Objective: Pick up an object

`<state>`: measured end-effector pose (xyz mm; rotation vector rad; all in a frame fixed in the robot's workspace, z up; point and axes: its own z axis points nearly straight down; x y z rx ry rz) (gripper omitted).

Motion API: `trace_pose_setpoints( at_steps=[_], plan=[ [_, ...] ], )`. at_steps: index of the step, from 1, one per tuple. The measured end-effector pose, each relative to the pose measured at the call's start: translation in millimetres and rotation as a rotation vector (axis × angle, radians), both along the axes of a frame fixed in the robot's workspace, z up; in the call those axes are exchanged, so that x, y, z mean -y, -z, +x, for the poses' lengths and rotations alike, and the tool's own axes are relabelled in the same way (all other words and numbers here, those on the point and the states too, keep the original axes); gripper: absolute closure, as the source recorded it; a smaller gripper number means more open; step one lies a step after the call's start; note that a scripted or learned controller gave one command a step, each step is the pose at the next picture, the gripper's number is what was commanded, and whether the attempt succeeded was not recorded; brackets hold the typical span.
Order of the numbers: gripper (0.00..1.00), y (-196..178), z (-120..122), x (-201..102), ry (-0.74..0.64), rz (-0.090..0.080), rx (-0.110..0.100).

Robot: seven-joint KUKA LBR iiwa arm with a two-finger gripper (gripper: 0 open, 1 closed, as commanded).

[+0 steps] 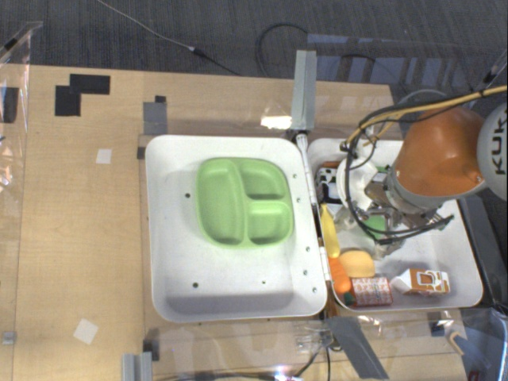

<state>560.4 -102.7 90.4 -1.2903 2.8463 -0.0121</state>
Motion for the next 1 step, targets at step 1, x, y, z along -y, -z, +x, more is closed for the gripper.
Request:
trace_pose_setpoints(
  at_steps=[1],
  plan=[
    [0.00, 1.0, 34.7, -10.3, 0.009, -0.001, -0.007]
  ],
)
